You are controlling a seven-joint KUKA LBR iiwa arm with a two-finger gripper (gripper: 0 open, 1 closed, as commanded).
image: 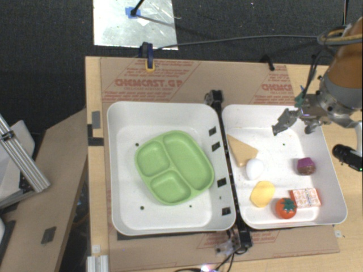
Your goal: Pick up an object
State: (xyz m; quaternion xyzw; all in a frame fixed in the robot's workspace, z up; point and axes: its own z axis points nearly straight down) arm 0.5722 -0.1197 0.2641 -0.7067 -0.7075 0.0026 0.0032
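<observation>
Over the right bin, the end effector hangs above bare floor w/ fingers spread, holding nothing. Objects sit nearer the front: purple item, white egg, yellow lemon. Risk: a straight drop closes on bare bin floor, or round items roll off.

I see a green divided plate lying in the left bin, its three sections facing up. Behind both bins, a blue clamp grips the edge of the cardboard sheet, just below a shiny silver sheet.
</observation>
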